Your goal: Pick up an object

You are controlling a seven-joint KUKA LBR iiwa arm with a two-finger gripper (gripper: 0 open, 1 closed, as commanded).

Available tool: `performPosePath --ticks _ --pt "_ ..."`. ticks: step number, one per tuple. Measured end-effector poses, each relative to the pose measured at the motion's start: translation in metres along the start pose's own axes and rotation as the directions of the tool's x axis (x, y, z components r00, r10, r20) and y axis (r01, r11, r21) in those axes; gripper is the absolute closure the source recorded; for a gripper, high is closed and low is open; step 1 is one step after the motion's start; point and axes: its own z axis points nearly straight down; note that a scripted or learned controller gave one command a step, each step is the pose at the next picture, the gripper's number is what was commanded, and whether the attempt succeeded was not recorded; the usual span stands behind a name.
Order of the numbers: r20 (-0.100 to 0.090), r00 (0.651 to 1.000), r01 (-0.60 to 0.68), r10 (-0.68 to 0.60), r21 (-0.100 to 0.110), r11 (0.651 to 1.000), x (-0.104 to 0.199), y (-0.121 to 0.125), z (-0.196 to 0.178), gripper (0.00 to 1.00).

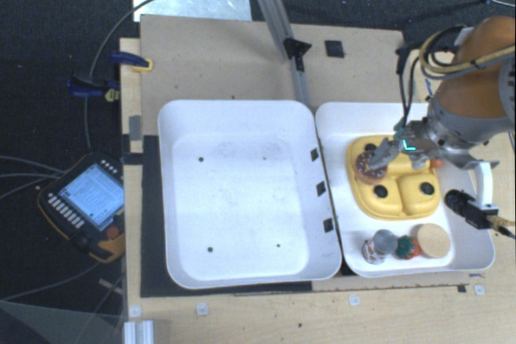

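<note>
Counting, we see two bins [242,121], one yellow tray [395,201], three small items [403,244]; we cannot tell the claw's [385,155] state.

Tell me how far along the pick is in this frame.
Nothing looks lifted yet. The yellow tray lies flat in the right bin, with small toys and a tan disc near the front wall. The hand is low over the tray's back corner, by a brown object; whether it grips anything cannot be told. Securing and lifting an object remain.
</note>
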Motion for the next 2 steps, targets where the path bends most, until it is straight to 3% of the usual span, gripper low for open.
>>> performPosePath --ticks 1,2 --pt "0.000 1.000 0.000 0.000 -0.002 1.000 0.000 0.000 -0.001 0.00" --pt "0.000 1.000 -0.002 0.002 0.003 1.000 0.006 -0.004 0.060 0.00"
